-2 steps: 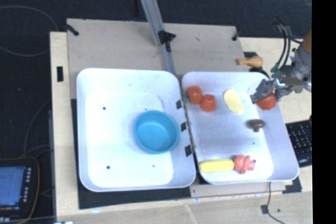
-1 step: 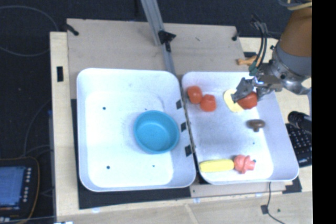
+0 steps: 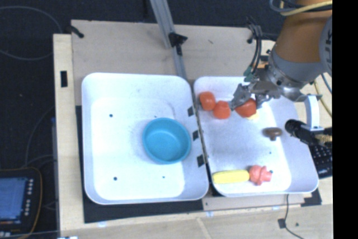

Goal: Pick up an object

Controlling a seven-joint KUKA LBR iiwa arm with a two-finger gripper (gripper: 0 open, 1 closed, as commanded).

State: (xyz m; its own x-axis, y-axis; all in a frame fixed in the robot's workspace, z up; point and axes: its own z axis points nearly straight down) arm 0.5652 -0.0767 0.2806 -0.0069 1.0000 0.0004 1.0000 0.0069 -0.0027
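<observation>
A blue bowl (image 3: pixel 166 140) is seen in the left bin (image 3: pixel 100 92); the gripper (image 3: pixel 244 99) is poised over red balls (image 3: pixel 221 109) in the right bin (image 3: pixel 296 173).

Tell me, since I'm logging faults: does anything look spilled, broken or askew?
Nothing stands out. The blue bowl sits upright in the left bin; the small items lie inside the right bin.

Two white bins sit side by side, the left bin (image 3: pixel 95 120) and the right bin (image 3: pixel 302 173). One blue bowl (image 3: pixel 166 140) lies in the left. The right holds three red-orange round pieces (image 3: pixel 207 101) (image 3: pixel 222 110) (image 3: pixel 246 108), one yellow piece (image 3: pixel 230 177), one pink piece (image 3: pixel 259 174) and one small brown piece (image 3: pixel 273 132)
</observation>
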